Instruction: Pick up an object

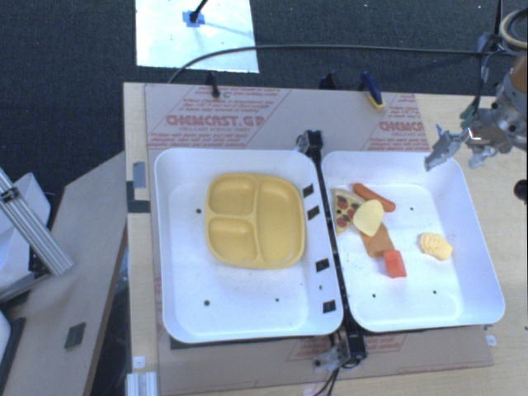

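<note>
My pincer (458,148) hangs above the far right corner of the right bin (462,308), near its rim. I see its 2 fingers spread apart and nothing between them, so it is open and carries no thing.

The things I can pick lie all in the right bin. A pizza slice (342,209), a sausage (375,196) and a pale yellow chip (369,218) are close together near the divider, some of them touching. Just below them is a brown piece (379,242) with a red block (394,263) at its end. A yellow crinkled piece (435,246) lies alone, well apart from the others. The left bin (186,304) holds a yellow divided plate (252,220).

I judge that the task is at its start: nothing is lifted. I must choose 1 thing, descend, close and raise it. The lonely yellow piece seems the easiest.
</note>
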`<state>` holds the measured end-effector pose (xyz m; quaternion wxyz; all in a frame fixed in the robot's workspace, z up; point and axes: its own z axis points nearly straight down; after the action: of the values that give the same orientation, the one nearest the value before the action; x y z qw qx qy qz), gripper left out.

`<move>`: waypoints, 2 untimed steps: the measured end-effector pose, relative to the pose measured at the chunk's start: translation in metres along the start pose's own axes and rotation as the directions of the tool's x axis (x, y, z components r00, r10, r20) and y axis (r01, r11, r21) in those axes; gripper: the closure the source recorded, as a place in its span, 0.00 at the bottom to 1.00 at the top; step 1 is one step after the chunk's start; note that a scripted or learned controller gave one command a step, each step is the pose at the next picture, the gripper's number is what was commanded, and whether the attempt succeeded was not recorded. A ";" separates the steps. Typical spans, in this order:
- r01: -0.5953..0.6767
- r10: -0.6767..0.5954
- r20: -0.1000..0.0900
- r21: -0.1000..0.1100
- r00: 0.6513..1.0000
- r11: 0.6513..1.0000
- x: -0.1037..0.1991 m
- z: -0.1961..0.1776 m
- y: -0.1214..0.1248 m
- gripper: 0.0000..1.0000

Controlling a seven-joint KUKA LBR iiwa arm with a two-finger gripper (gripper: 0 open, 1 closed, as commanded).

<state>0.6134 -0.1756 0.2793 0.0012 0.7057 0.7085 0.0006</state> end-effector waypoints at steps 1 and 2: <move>-0.001 0.001 0.000 0.003 1.000 1.000 0.000 0.042 0.005 0.00; -0.002 0.002 0.000 0.003 1.000 1.000 -0.002 0.085 0.008 0.00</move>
<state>0.6217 -0.1779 0.1947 0.0000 0.7064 0.7078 -0.0005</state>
